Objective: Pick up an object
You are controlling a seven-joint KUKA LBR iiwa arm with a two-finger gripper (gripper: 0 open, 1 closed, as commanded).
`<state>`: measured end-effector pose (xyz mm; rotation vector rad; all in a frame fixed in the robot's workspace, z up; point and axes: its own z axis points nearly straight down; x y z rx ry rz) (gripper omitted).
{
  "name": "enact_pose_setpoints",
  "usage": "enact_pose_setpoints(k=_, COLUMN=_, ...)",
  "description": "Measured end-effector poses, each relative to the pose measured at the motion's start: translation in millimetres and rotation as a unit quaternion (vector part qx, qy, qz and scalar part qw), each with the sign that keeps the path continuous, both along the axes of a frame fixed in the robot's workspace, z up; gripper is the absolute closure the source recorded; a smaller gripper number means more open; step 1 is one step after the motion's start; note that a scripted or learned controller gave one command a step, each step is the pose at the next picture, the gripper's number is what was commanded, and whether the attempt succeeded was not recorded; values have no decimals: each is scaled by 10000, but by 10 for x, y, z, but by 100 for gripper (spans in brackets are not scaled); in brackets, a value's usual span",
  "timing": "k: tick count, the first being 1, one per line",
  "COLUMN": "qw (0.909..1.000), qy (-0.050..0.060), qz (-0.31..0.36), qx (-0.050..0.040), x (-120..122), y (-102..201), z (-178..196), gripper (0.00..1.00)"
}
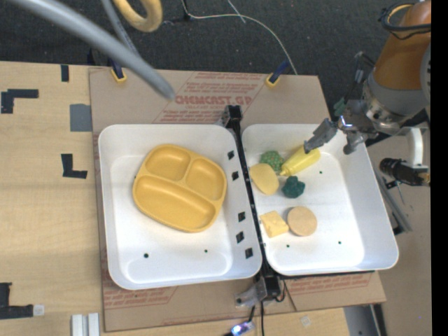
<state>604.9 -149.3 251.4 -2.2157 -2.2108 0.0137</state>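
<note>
The right bin [364, 208] holds several toy foods: a long yellow piece [302, 162], a leafy green piece [272, 159], a pale yellow rounded piece [264, 179], a small dark green piece [292, 186], a yellow block [274, 224] and a tan disc [302, 221]. My gripper [329, 146] hangs over the bin's back right part, open, with nothing between its fingers. Its left finger [316, 137] reaches down to the upper end of the long yellow piece. The other finger [348, 143] stands apart to the right.
A yellow divided plate [180, 186] lies in the left bin [115, 208]. A black divider with clips [241, 201] runs between the bins. A grey hose [84, 26] crosses the top left above the bench.
</note>
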Motion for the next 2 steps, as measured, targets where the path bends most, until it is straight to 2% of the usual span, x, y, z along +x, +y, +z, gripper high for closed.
enact_pose_setpoints(k=1, qw=10000, qy=-64, qz=19, qx=-11, x=23, y=5, z=78, gripper=0)
enact_pose_setpoints(k=2, qw=10000, qy=-38, qz=21, qx=-9, x=114, y=30, z=-480, gripper=0)
